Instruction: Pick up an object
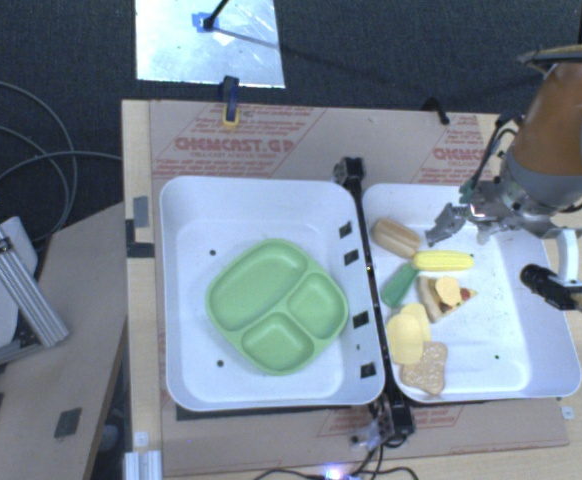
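In the right bin (546,373), a small heap of toy food is gathered toward its nine o'clock side. A tan bread roll (397,236), smooth and oblong, lies at the top of the heap. Just below it, a yellow corn cob (443,261) with a ribbed surface is laid crosswise. A green pod-shaped vegetable (399,285) is slanted toward seven o'clock from the cob's left end. A wedge of pizza (445,295), pale with a red spot, is seen at five o'clock from the pod. A rounded pale-yellow piece (407,336) is set beneath, and a speckled brown cracker (427,369) touches it at six o'clock. All pieces appear to be matte plastic.

The gripper (449,224) is seen at one o'clock from the bread roll, near the corn cob's upper side; nothing is seen between its fingers, and whether they are apart or together cannot be told. The grey arm with its orange band (563,98) is extended in from three o'clock.

In the left bin (186,203), a light-green divided plate (277,306) with three smooth compartments is placed centrally. Both bins are shallow, white and glossy, and are rested on a printed cardboard sheet (271,138). At twelve o'clock, a shiny grey square panel (208,28) is laid on dark carpet.
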Robot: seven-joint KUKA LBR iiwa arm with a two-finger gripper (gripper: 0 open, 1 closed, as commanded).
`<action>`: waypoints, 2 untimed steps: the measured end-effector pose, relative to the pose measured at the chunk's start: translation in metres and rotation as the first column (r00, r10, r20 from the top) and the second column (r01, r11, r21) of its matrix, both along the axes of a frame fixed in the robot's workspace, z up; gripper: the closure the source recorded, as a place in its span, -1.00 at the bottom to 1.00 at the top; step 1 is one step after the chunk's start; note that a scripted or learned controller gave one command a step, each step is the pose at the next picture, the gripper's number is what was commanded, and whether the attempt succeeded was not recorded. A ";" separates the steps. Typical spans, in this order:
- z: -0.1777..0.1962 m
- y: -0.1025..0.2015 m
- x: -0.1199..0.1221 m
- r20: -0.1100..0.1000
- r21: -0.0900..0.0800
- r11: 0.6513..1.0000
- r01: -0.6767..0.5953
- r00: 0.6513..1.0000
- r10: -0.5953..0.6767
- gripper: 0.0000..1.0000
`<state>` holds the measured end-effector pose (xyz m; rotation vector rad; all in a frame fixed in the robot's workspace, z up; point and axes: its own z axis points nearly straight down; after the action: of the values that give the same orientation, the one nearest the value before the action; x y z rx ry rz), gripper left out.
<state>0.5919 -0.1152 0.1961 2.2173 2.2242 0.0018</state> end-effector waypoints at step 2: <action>-0.111 0.035 0.020 0.005 0.000 1.000 -0.006 1.000 0.006 -1.00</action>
<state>0.6119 -0.0801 0.0848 2.2079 2.2288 0.0081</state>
